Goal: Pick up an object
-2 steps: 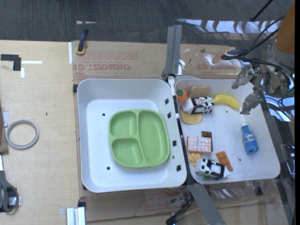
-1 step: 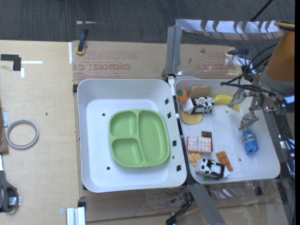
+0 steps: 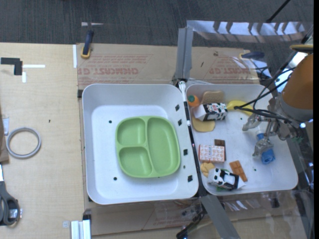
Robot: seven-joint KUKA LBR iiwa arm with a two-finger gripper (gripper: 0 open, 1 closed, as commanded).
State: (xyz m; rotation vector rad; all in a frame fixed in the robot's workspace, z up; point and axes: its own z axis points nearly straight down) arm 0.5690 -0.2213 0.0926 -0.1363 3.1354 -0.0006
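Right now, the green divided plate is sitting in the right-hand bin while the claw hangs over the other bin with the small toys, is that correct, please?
Not quite: the camera view shows the green divided plate in the left-hand bin, not the right-hand one. The rest holds: the claw hangs over the other bin, the one with the small toys.

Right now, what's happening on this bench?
A grey robot arm reaches in from the right, its gripper low in the right bin, just above a small blue object. Nothing shows between its fingers. Toy cows, a waffle-like block and a banana lie in that bin. The left bin holds a green divided plate.
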